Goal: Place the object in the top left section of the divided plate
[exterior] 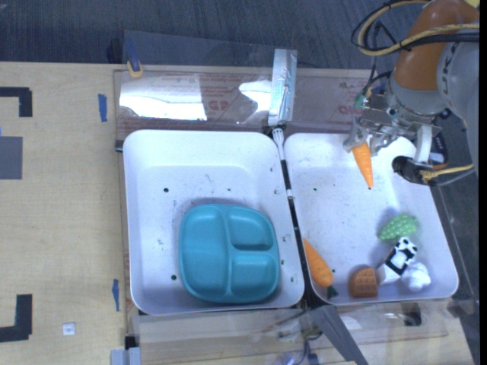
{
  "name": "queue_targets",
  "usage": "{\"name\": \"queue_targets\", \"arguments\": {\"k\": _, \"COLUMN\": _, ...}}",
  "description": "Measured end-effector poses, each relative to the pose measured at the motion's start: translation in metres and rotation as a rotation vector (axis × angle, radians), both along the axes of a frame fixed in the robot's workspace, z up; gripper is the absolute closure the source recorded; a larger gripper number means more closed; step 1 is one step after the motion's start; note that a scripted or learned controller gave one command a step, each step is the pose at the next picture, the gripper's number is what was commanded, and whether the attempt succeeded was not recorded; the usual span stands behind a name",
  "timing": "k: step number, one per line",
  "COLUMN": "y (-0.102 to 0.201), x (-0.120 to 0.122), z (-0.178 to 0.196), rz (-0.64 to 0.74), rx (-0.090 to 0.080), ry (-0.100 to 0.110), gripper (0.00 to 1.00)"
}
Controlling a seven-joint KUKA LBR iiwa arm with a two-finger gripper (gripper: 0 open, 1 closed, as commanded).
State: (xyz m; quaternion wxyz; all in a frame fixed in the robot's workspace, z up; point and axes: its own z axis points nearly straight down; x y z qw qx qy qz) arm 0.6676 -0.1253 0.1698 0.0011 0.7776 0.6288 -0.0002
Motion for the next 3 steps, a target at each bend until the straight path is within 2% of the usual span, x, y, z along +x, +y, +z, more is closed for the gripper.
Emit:
{"name": "queue_targets", "arguments": {"k": 1, "y": 0.067, "x": -0.054, "z": 0.016, "rz": 0.021, "rx": 0.004, "ry": 0.000, "gripper": 1.00}}
{"name": "queue_targets", "arguments": {"k": 2, "y": 0.139, "x": -0.107, "z": 0.015, "rz": 0.034, "rx": 0.004, "ry": 0.004, "gripper": 1.00}}
{"name": "queue_targets", "arguments": {"k": 3, "y": 0.113, "x": -0.104, "z": 0.036, "rz": 0.112, "rx": 0.002, "ry": -0.002, "gripper": 1.00}}
